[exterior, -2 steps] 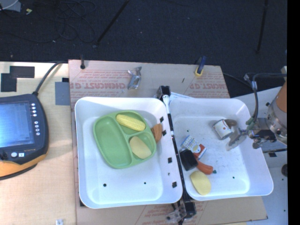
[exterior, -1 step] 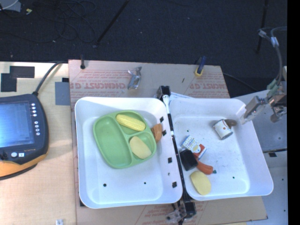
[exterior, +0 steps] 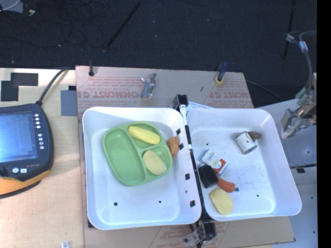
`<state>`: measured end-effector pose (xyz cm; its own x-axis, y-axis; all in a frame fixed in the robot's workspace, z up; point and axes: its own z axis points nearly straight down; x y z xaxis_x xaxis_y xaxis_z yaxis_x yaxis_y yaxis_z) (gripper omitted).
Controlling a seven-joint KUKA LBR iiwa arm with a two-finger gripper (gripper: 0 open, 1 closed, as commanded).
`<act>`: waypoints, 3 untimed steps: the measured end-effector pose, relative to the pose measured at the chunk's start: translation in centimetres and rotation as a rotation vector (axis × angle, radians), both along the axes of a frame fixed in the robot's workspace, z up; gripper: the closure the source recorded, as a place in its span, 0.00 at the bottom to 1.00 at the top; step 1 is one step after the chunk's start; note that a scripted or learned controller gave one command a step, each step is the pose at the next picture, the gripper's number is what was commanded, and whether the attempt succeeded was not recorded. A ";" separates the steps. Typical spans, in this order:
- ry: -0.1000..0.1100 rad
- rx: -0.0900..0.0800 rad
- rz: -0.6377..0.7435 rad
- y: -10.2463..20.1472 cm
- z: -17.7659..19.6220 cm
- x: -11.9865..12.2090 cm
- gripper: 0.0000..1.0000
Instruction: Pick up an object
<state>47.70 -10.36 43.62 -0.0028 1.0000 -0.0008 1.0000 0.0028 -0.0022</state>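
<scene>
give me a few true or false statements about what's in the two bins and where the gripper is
1. The corn cob lies in the green divided plate. True.
2. The green divided plate sits in the right bin. False: it sits in the left bin.
3. The silver can lies in the right bin. True.
4. The gripper is down among the items in the right bin. False: it is beyond that bin's right rim, apart from every item.
5. The yellow lump rests on the green plate. False: it lies in the right bin, near its front edge.
</scene>
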 end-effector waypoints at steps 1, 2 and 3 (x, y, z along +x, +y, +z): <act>0.009 0.003 0.005 7.3 -7.8 -0.2 1.00; -0.014 0.002 0.003 11.2 4.4 0.0 1.00; -0.001 0.000 0.000 11.1 3.7 -0.1 0.00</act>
<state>47.62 0.69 47.37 -0.0026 1.0000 -0.0007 1.0000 0.0026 -0.0017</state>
